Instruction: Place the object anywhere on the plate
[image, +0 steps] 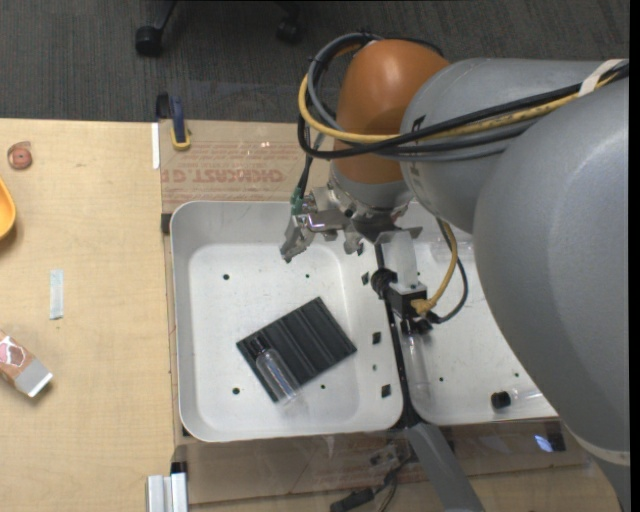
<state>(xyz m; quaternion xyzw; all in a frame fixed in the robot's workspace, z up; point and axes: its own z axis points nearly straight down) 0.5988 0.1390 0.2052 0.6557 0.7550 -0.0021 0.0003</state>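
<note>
Two white bins, one black ridged plate, one clear bottle.

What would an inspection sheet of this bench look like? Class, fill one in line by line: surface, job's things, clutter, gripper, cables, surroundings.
Surface: left white bin beside a second white bin on a wooden bench.
Job's things: black ribbed plate lies flat in the left bin; clear plastic object rests on its lower left corner.
Clutter: small items on the bench left of the bins.
Gripper: gripper sits over the left bin's far side, apart from the plate; nothing seen in it.
Cables: yellow and black cables loop round the arm's wrist.
Surroundings: dark carpet, chair castors at the top.
</note>
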